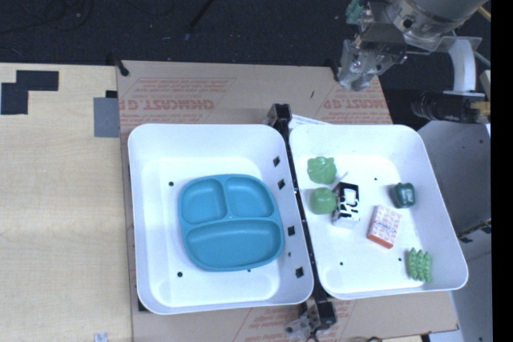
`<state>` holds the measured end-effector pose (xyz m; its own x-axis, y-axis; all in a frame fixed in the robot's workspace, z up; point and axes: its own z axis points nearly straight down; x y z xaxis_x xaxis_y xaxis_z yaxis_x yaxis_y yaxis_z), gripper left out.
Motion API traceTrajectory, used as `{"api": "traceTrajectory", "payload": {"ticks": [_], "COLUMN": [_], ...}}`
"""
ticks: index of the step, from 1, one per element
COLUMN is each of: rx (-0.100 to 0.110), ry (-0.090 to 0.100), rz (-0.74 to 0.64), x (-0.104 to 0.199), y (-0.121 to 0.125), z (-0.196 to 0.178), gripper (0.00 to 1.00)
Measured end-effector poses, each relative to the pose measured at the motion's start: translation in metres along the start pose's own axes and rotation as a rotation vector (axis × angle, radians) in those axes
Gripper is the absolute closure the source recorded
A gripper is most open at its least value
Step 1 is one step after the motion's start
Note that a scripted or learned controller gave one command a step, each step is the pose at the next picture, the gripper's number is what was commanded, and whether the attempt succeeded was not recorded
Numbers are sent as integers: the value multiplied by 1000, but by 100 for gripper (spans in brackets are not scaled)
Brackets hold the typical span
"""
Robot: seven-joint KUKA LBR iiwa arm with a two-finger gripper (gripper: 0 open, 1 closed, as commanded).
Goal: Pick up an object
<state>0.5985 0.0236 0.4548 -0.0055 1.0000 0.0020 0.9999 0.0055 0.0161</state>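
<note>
— Where is the pincer [358,74] seen?
— Raised beyond the right shallow white bin's [437,164] far rim; its state cannot be told.
— And the likeliest target?
— Perhaps the pale green rounded toy [321,169], lying below it, nearest.

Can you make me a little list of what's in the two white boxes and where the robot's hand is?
left bin: one blue divided plate
right bin: two light green pieces, a black-and-white block, a pink-and-white box, a dark green object, a green bumpy brick
gripper: above the bench, beyond the right bin's far edge, nothing seen in it
under the bins: brown cardboard
</note>
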Motion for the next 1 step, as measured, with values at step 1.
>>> {"api": "traceTrajectory", "payload": {"ticks": [1], "rx": [18], "ry": [-1], "rz": [1], "x": [59], "y": [6], "z": [7], "gripper": [100]}}
